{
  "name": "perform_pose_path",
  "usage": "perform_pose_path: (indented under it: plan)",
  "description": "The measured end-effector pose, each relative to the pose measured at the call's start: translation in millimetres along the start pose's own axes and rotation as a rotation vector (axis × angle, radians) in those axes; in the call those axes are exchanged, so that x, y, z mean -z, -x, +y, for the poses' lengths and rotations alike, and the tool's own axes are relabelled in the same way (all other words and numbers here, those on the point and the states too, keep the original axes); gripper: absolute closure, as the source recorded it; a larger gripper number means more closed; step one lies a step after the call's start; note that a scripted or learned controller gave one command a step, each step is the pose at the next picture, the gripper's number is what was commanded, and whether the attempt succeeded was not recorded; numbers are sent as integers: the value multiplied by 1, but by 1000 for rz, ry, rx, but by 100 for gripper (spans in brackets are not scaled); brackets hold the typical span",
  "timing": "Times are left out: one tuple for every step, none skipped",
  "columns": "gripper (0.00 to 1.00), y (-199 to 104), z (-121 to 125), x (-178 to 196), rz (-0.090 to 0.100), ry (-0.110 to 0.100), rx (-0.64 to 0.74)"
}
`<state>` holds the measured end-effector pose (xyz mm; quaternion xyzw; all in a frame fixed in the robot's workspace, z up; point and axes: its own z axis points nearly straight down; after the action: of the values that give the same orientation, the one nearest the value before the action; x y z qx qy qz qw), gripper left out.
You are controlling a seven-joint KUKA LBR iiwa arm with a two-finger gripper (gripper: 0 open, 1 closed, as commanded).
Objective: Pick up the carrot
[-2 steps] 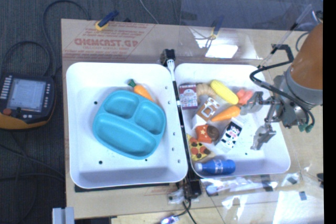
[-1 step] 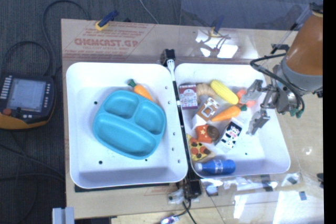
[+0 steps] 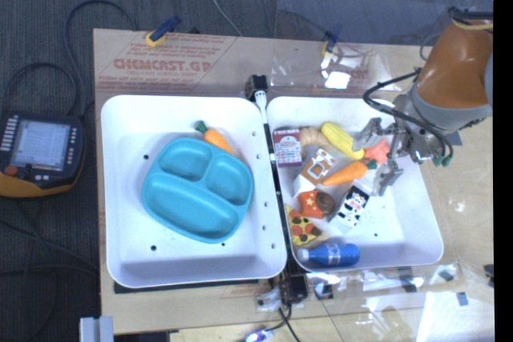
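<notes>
Grey carpet surrounds the bench (image 3: 160,64). My target, the tapered orange plastic carrot (image 3: 346,172), lies slantwise in the right white bin (image 3: 417,228), touching a small printed house-shaped box (image 3: 318,166), yellow corn cob (image 3: 340,139) just above. My claw (image 3: 385,148) hangs spread open just beside its thick end; I'd straddle the carrot's middle crosswise before closing.

You'll see a blue divided plate (image 3: 198,188) in the left bin (image 3: 120,196). In the right bin (image 3: 417,228) lie a corn cob (image 3: 339,138), a blue bottle (image 3: 332,255) and what looks like a pizza slice (image 3: 301,229).
</notes>
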<state>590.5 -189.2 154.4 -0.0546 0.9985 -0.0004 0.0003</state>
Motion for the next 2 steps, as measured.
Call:
perform_pose_path:
  plan:
    - [0,-9,-8,-34,-26,-9,-121]
    - [0,21,-20,-41,-29,-10,-176]
